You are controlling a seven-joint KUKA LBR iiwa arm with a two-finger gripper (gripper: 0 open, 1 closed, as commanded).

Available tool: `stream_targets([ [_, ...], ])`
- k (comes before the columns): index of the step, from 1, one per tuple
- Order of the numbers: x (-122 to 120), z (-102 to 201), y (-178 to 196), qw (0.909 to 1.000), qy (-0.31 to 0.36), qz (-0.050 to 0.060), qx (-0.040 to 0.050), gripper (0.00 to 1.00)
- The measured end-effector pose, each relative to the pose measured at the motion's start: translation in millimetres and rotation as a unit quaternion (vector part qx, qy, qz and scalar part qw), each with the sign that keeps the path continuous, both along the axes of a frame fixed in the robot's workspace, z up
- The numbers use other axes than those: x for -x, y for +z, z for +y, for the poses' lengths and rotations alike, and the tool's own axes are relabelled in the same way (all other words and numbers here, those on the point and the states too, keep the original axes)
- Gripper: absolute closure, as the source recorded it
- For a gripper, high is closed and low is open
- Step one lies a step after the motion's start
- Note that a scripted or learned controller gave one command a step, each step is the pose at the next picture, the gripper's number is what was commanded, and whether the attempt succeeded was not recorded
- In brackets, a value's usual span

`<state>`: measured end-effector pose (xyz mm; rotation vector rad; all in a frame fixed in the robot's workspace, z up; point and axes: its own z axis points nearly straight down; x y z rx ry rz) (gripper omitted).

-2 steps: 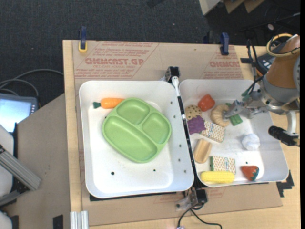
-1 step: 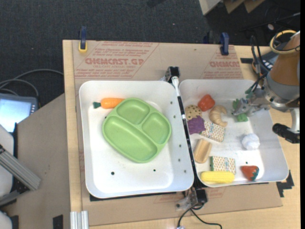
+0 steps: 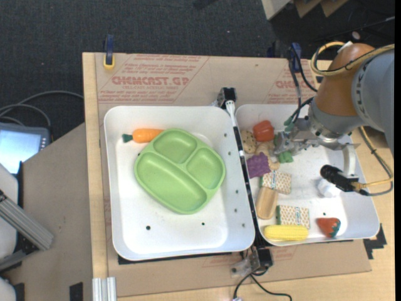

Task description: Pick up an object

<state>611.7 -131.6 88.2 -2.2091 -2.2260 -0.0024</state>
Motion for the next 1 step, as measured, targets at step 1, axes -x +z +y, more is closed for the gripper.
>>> stream_targets([
  [1,-4.8,78.0,103.3,1.0,0.001,-0.007,0.0017,1.0],
])
